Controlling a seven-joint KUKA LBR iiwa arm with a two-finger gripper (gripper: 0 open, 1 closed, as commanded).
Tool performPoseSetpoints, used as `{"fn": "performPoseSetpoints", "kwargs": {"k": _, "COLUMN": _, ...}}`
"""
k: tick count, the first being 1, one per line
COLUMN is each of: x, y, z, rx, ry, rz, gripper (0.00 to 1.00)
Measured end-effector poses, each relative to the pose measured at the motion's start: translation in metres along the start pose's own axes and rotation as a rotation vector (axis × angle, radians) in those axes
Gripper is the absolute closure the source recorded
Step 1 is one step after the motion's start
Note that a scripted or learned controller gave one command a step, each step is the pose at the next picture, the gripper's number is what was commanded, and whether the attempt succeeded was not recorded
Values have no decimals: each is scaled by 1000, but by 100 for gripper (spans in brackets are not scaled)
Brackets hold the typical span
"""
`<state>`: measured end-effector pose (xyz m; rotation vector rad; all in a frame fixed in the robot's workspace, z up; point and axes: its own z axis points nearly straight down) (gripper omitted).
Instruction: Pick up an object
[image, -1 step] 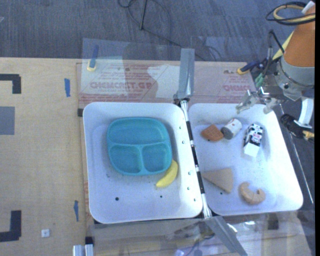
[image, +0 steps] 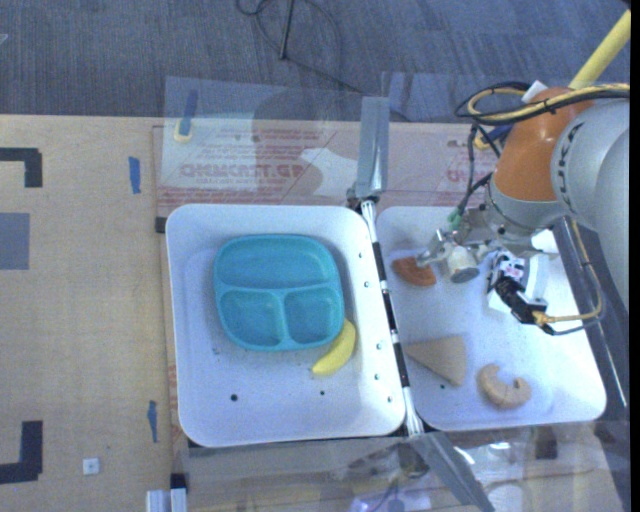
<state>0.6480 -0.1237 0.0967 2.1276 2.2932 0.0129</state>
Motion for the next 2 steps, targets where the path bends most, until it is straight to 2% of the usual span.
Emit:
{"fn": "performPoseSetpoints", "kwargs": {"k": 1, "x": -1, "y": 2, "z": -12, "rx": -7, "ry": 1, "rz": 3, "gripper": 100}}
{"fn": "performPoseSetpoints", "kwargs": {"k": 2, "x": 57, "y": -27, "z": -131, "rx": 14, "ry": 3, "rz": 86, "gripper": 100}}
